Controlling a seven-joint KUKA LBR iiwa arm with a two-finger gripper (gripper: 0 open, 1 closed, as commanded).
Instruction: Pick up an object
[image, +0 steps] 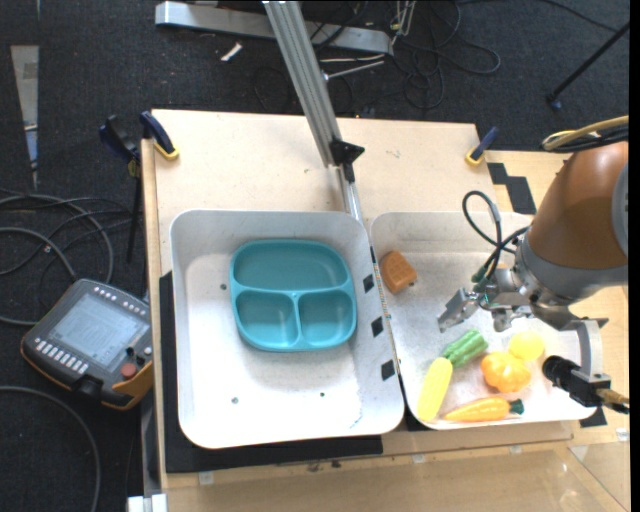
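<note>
Gripper: The gripper (458, 310) hangs over the right bin, near its middle. Its two fingers (449, 316) point down and to the left. They look a little apart, with nothing between them.
Arm: The grey arm (580, 225) with its orange band comes in from the right side. A black cable (480, 215) loops up beside the wrist.
Green toy: A small green vegetable (464, 348) lies just below the gripper, near the fingers. I cannot tell if they touch.
Yellow toys: A long yellow corn-like piece (435, 389) lies below and left of the green one. A round yellow fruit (526, 346) sits to the right of the green one.
Orange toys: An orange pepper-like piece (505, 373) sits just under the yellow fruit. A carrot (482, 409) lies flat by the front wall of the bin.
Brown block: A small brown block (398, 271) sits by itself at the left of the right bin, well apart from the other toys.
Right bin: The right bin (430, 235) is white and holds all the toys.
Left bin: The left bin (200, 330) is white too. A blue-green plate (293, 293) with three sections lies flat in its middle.
Surface: Both bins sit side by side on a pale wooden surface (250, 150).
Floor: A handheld controller (88, 342) with a screen lies on the dark floor to the left.
</note>
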